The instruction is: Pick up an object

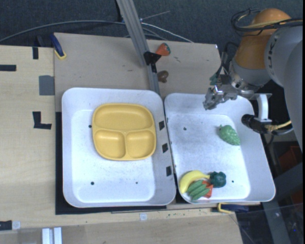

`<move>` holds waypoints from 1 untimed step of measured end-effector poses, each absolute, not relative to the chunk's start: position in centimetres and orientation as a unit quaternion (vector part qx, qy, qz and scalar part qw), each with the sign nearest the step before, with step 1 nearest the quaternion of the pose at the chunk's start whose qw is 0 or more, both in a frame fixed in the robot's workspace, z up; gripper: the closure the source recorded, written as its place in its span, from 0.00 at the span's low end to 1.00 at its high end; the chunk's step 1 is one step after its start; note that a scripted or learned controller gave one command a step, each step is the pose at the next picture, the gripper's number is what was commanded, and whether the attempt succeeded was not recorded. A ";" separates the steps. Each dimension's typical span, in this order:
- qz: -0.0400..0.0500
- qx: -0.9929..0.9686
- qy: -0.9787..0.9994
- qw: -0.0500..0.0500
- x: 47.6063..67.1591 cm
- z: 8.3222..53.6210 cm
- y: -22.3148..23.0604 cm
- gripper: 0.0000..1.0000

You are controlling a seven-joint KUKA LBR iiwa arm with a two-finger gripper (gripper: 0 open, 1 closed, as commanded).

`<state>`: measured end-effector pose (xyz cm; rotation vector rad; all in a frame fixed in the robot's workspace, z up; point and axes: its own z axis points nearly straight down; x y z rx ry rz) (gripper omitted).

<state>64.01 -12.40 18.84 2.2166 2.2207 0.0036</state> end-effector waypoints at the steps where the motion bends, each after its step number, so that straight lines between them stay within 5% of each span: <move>1: 0.001 0.706 0.708 0.001 63.4 23.5 -12.0 1.00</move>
